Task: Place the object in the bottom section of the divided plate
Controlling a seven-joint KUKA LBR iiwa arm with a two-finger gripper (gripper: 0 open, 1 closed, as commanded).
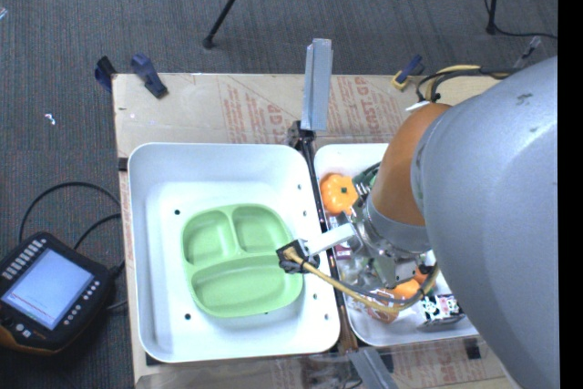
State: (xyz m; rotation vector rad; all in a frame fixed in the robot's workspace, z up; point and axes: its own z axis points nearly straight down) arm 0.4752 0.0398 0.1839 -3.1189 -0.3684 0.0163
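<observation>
A light green divided plate [239, 285] lies in the left white bin [155, 196], with two small sections at the top and one wide section at the bottom. Nothing lies in any section. My gripper [378, 273] reaches down into the right bin [364, 328] beneath the grey wrist and orange band [401, 187], which hide most of it. An orange round object [338, 192] rests at the right bin's upper left, beside the wrist. Another orange piece [406, 289] sits close to the gripper.
A black plug on a yellow cable [293, 260] hangs from the arm over the plate's right rim. A black and white item [443, 309] lies at the right bin's lower edge. A grey post [318, 87] stands behind the bins, and a pendant [50, 287] lies on the floor at left.
</observation>
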